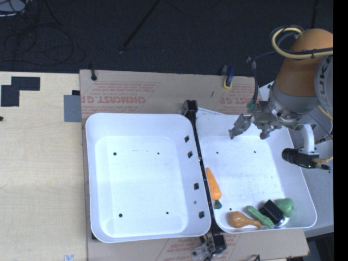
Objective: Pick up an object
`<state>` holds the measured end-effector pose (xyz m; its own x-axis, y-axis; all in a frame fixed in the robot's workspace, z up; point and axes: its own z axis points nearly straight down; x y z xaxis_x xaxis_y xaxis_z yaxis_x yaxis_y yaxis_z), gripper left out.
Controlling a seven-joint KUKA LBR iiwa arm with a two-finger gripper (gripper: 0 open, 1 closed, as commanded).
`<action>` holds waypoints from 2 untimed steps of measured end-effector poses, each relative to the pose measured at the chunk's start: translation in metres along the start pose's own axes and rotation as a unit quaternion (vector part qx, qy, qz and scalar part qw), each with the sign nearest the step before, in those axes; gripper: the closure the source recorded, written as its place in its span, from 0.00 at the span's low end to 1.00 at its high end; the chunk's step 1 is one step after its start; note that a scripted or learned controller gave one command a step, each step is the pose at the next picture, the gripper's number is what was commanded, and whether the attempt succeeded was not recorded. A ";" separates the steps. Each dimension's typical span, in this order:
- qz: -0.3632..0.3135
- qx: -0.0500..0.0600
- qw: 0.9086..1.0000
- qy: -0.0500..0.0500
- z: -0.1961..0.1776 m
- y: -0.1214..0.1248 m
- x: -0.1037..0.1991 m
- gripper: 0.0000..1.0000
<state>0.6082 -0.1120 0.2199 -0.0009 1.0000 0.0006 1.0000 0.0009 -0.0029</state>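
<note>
Gripper [252,128]: hovering over the right bin [293,162], metal fingers spread, gripping nothing.
Carrot [213,185]: lying tapered, smooth, orange, by the divider.

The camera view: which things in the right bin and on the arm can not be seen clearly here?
- Black object: it lies on the green items in the right bin near corner; too small to identify.
- Tan object: small and blurred at the bin wall; its kind is unclear.
- Gripper: the jaws are dark and blurred; open or shut cannot be told.
- Arm: cut off by the right edge.
</note>
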 end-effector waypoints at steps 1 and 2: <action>-0.002 0.002 1.000 0.000 0.139 0.032 0.013 0.00; 0.004 0.002 1.000 -0.001 0.133 -0.029 -0.063 0.00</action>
<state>0.5789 -0.1754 0.0874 0.0062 1.0000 -0.0015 1.0000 -0.0062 -0.0074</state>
